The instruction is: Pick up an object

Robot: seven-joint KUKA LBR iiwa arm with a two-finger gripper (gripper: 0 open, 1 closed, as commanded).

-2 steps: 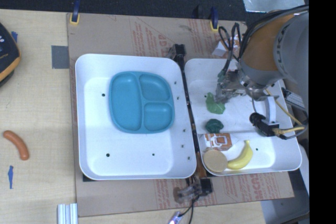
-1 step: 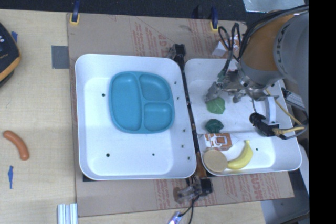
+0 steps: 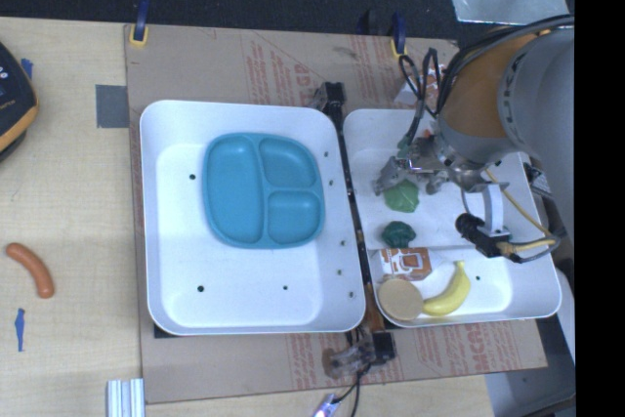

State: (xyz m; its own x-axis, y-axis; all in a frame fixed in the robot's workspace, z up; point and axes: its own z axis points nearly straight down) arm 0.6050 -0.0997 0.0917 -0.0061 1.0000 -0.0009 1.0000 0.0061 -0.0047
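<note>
Tray (image 3: 262, 188) in left bin (image 3: 166, 293); banana (image 3: 448, 292) in right bin (image 3: 522, 298).

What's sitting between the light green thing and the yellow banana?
In the camera view, a dark green broccoli-like toy lies between the light green toy and the yellow banana.

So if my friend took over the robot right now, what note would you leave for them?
Gripper: low in the right bin, just above a light green toy. I cannot tell whether it has hold of it.
Also in the right bin: a dark green toy, a banana, a round tan piece and a small orange and white packet.
Left bin: a blue divided plate.
A sausage lies on the bench outside the bins.
Done: nothing is seen lifted.
Left: grab one thing and raise it.
</note>
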